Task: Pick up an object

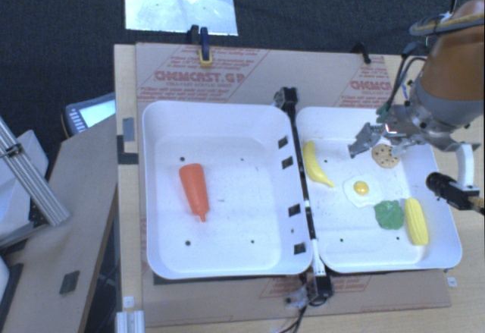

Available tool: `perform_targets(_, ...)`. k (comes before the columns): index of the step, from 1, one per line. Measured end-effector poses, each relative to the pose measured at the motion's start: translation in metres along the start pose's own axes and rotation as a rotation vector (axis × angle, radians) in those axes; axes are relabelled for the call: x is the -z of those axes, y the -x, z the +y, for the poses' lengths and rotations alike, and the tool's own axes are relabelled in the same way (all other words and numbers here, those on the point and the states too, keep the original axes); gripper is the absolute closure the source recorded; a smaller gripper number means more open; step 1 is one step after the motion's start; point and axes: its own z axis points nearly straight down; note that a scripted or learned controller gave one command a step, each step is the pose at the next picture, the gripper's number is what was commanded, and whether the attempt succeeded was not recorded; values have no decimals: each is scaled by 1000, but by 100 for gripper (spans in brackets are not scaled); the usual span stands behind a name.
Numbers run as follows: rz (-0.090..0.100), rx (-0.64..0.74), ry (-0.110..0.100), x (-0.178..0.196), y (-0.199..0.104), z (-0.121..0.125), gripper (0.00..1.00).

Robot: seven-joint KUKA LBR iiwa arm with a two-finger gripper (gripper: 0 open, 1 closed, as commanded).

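jaws just beside cookie [386,156] | banana [316,164] long axis runs far-to-near

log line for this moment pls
gripper: over right white bin, beside round brown cookie | holding: nothing seen | orange carrot: left bin

The worktop [127,172] carries a flat brown board [250,77] printed with red lettering. Two shallow white bins rest side by side on the board: the left bin [155,195] and the right bin [333,123], joined along their inner edges by a row of black clips [292,164].
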Motion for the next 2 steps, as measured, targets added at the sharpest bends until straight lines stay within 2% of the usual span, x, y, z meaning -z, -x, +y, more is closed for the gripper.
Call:
perform_targets(1,1,9,14,54,-54,97,0)
perform_targets(2,0,5,6,62,-50,94,100)
